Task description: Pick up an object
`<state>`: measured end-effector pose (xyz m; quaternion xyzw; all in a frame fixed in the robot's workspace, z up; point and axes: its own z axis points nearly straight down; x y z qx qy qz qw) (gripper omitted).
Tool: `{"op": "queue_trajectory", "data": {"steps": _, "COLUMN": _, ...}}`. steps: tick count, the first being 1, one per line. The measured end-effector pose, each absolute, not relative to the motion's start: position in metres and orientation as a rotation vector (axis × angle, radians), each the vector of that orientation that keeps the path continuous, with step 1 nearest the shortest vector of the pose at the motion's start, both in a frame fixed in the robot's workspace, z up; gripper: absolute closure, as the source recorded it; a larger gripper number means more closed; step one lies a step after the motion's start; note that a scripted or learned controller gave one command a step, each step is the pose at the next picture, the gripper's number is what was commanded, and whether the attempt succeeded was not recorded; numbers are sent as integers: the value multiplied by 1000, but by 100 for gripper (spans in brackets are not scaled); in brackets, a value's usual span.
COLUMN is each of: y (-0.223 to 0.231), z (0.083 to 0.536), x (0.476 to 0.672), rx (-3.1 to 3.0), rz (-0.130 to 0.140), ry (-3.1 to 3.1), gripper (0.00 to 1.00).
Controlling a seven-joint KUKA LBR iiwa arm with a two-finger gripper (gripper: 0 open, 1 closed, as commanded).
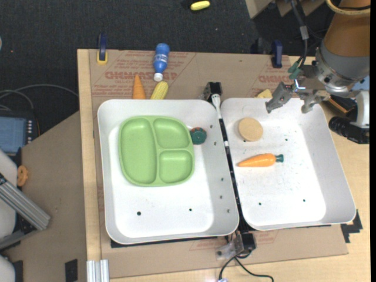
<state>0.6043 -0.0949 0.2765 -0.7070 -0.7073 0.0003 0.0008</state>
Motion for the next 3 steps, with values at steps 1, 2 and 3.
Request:
{"op": "queue_trajectory", "data": {"steps": 1, "y": -120, "z": 90, "x": 640, "rx": -2220, "rz": 4, "ry": -2215, "gripper": 0}}
{"op": "queue_trajectory", "data": {"steps": 2, "y": -118, "z": 85, "x": 668, "rx": -2223, "rz": -4, "ry": -2226, "gripper": 0}}
{"op": "queue_trajectory", "data": {"steps": 3, "y": -118, "z": 96, "x": 668, "rx": -2225, "rz": -6, "ry": -2226, "gripper": 100}}
